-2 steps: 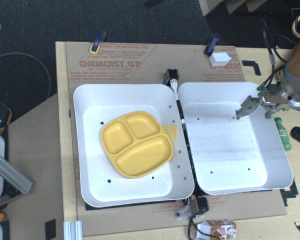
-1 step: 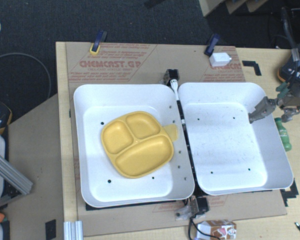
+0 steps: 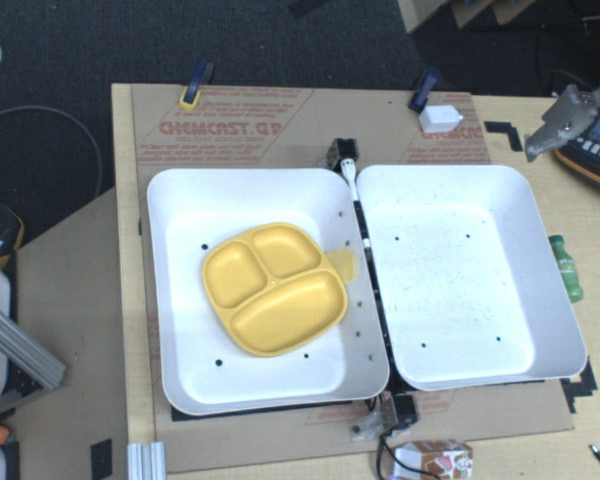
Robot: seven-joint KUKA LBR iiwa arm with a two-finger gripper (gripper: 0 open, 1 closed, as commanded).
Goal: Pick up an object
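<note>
Gripper (image 3: 565, 120) sits at the far right, grey metal, off past the top right corner of the right bin (image 3: 540, 230) and over the bench edge, not over either bin. Open or closed: cannot tell, too small and partly cut off at this angle. Nothing visibly held.

Right bin is a shallow white tray with a few dark dots and faint specks on its floor. A green object (image 3: 566, 266) lies just beside its right rim on the bench. A small white block (image 3: 440, 119) sits on the bench above that bin's top left corner, next to a dark blue clamp (image 3: 423, 89).

Left bin (image 3: 170, 258) touches the right bin along the middle seam, with a black clip (image 3: 342, 152) at the top of the seam. Task object: a yellow divided plate (image 3: 274, 288) with three compartments, two small ones up top and one large one below, lying flat near the centre of the left bin, turned a little off square. A small pale yellow piece (image 3: 342, 264) pokes out at the plate's right edge, touching it.

Board (image 3: 280, 118) under the bins is tan with red CHEMCAST lettering. A second clamp (image 3: 194, 84), blue and yellow, grips its top edge at left. Plate and gripper are well apart.
</note>
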